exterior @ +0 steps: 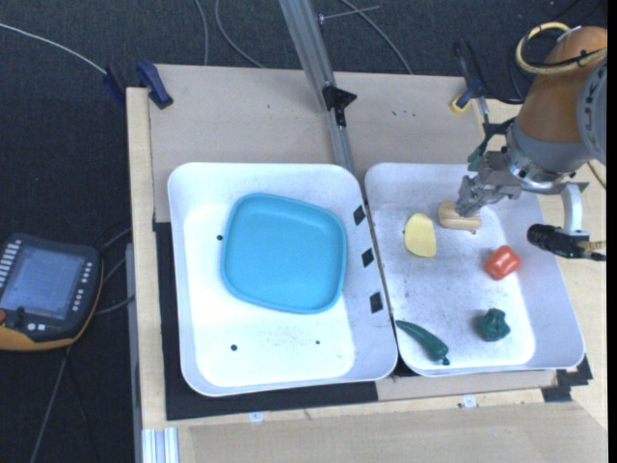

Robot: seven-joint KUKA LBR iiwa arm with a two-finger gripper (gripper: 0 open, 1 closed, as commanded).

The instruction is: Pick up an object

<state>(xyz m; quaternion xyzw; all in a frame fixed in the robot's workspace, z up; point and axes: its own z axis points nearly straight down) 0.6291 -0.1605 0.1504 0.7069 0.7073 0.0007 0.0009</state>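
The right bin [540,350] holds a yellow rounded piece [419,235], a tan piece [459,219], a red piece [501,262], a dark green lump [493,325] and a green pepper-like piece [424,340]. My gripper [469,201] reaches in from the right and hangs right above the tan piece, at the bin's far side. Its tips look close to or touching the tan piece.
The left bin [193,287] holds a blue square plate [284,252]. A metal pole [307,37] slants over the bench's far side. Clamps [152,83] sit at the bench's far corners. A handheld pendant [43,287] lies off the bench to the left.
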